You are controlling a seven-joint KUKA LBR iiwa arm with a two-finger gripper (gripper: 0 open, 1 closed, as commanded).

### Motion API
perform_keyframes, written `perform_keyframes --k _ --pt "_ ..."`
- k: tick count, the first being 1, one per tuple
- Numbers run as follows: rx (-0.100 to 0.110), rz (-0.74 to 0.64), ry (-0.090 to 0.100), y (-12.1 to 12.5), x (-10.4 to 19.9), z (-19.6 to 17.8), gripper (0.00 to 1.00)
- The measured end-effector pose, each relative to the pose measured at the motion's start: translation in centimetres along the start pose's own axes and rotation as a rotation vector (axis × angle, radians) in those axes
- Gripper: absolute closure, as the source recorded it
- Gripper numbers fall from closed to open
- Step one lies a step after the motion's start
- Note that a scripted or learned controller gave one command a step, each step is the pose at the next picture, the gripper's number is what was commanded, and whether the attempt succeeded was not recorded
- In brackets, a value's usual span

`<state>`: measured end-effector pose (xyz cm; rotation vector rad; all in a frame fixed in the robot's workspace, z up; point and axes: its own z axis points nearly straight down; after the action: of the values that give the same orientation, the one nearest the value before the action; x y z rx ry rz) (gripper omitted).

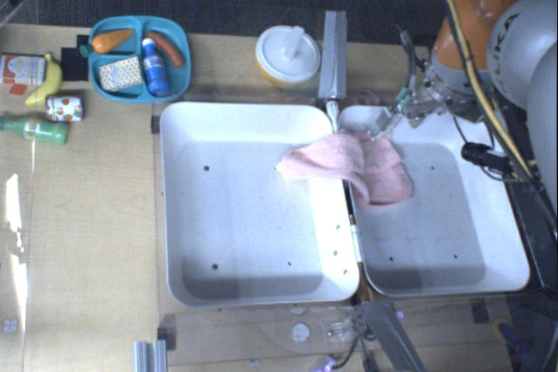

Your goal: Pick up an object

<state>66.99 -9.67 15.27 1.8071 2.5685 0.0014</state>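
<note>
A pink cloth point(353, 165) lies draped over the divider between the two white bins, partly in the left bin point(227, 213) and partly in the right bin point(453, 231). My gripper point(390, 122) hangs at the back left corner of the right bin, just above the cloth's upper right edge. A pale, rounded object point(357, 117) sits right beside the fingertips at the bin's rim. The arm's grey body and orange band fill the upper right.
Behind the bins stand a white lidded cup point(289, 55) and a grey metal post point(332, 57). A blue divided tray point(139, 58) of toy food sits at the back left, with a banana point(46, 81), a small can point(64, 108) and a green bottle point(35, 130) nearby.
</note>
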Motion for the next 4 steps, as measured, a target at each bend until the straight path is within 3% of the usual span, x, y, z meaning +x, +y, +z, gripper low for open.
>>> perform_keyframes --k 1,2,3,4 --pt "0.0 -0.079 0.0 -3.8 0.3 -3.9 0.0" --pt "-0.001 -0.108 0.0 -5.3 0.9 6.0 0.0" --pt "-0.002 -0.109 0.0 -5.2 0.9 5.2 1.0" --pt "-0.002 -0.109 0.0 -5.2 0.9 5.2 0.0"
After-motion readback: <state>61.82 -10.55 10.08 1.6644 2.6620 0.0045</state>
